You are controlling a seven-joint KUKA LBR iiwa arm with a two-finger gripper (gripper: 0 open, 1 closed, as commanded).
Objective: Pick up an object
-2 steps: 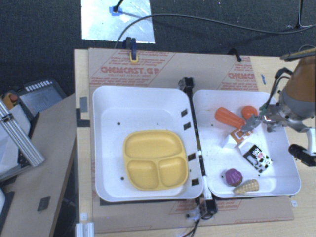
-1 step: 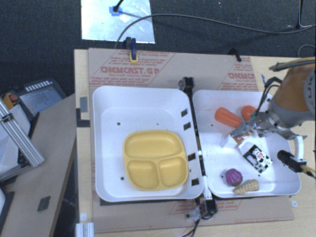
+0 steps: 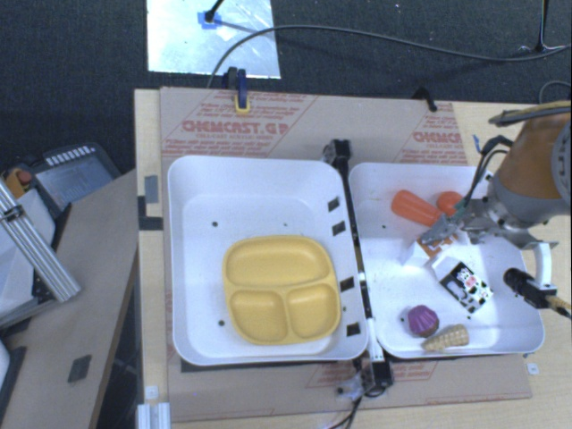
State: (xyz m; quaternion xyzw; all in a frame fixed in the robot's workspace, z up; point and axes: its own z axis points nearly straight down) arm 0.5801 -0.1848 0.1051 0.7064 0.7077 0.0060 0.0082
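The gripper is hovering in the right bin; an orange cylinder, lying crosswise, is sitting at its eleven o'clock. Whether the fingers are released or clenched, I cannot tell.

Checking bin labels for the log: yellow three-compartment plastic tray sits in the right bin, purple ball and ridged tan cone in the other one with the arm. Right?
Not quite. The camera view shows the yellow three-compartment plastic tray in the left white bin, not the right. The purple ball and ridged tan cone lie in the right white bin, where the arm reaches in.
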